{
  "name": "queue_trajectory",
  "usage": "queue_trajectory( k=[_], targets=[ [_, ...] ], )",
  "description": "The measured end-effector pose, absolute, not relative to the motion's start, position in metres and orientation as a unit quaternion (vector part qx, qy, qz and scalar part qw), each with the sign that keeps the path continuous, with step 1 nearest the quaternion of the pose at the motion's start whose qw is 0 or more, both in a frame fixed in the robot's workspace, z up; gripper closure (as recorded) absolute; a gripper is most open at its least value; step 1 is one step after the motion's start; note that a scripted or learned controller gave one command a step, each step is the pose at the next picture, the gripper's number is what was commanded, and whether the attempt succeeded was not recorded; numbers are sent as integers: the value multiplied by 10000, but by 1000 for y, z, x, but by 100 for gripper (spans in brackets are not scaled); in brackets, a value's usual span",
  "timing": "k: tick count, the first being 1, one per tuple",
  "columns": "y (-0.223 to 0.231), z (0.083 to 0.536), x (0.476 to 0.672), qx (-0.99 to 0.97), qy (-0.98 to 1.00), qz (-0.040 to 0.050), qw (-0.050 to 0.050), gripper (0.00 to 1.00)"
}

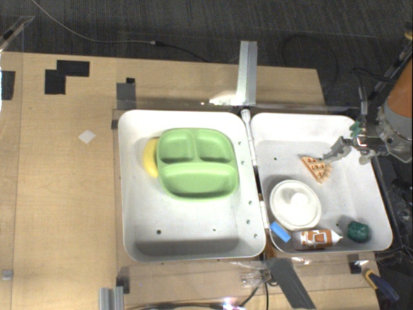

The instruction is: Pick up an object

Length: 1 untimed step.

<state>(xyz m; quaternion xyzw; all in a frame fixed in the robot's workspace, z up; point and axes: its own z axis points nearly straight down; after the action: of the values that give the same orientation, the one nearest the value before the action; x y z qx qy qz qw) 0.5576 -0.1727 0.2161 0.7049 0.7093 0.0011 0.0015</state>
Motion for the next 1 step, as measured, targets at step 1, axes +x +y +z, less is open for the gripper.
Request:
queue_trajectory(
  k=[1],
  targets=[
    [-175,107,616,8133,5819,15,15,0]
  ],
)
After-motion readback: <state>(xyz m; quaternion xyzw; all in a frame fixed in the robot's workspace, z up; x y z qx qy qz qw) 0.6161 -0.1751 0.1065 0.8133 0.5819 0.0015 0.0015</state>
